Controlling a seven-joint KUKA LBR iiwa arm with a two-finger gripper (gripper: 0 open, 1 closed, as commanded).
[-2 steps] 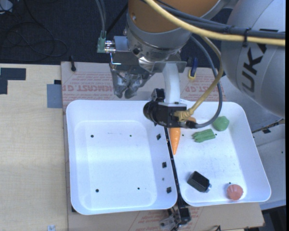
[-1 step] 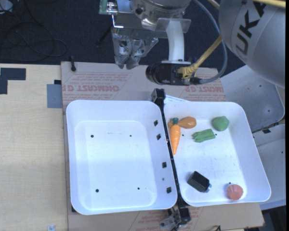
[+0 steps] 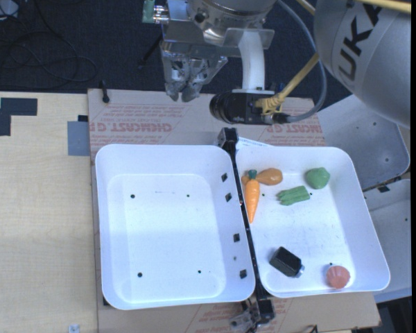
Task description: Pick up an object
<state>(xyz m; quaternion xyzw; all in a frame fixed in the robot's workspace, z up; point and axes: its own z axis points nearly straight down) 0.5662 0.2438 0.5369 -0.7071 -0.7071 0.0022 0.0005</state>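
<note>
My hand (image 3: 187,82) hangs high over the far edge of the desk (image 3: 35,207), beyond the left bin (image 3: 104,186) and above the cardboard sheet (image 3: 139,123) that lies under both bins. Its fingers point down and look drawn close together with nothing between them, so I judge I am at the start: no object is picked yet, and I am not over any of them.

Everything worth taking lies in the right bin (image 3: 364,207). An orange carrot (image 3: 252,196) lies along the divider at the bin's left side, touching an orange-brown piece (image 3: 270,177) at its far end. Right of those lie a long green piece (image 3: 293,195) and a rounder green one (image 3: 317,177). At the near side sit a black block (image 3: 286,261) and, near the right corner, a reddish round thing (image 3: 338,277).

My next move, as I judge it, calls for swinging right and nearer, opening the fingers, and coming down over one item. The black block stands well apart from the rest, which makes it an easy choice; the carrot hugs the divider and may be awkward.

The cardboard bears reddish print, mirrored from here, that seems to read "CHEMCAST GP". Large letters "UK" show on my arm's grey casing (image 3: 364,40), part of the maker's name.
</note>
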